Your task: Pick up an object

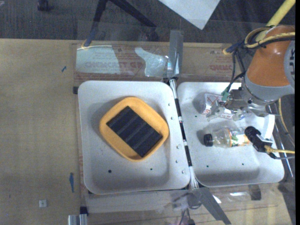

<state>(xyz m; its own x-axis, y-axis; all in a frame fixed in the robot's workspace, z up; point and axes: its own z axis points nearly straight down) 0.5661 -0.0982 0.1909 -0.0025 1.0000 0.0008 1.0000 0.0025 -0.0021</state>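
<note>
In the right bin [234,170], a small clear plastic bottle [225,138] with a black cap lies on its side, cap pointing left. A crumpled silvery packet [204,102] rests near the bin's far left corner. My gripper [228,110] hangs over the upper middle of this bin, just above the bottle and right of the packet, under the grey arm with its orange band [269,64]. Nothing can be made out between its tips. In the left bin [93,172] lies a yellow rounded dish with a black ribbed insert [134,131].
A metal divider [180,125] runs between the two bins. Clear tape and plastic wrap [122,62] cover the cardboard behind the bins. An office chair base [98,3] stands on the floor beyond the bench.
</note>
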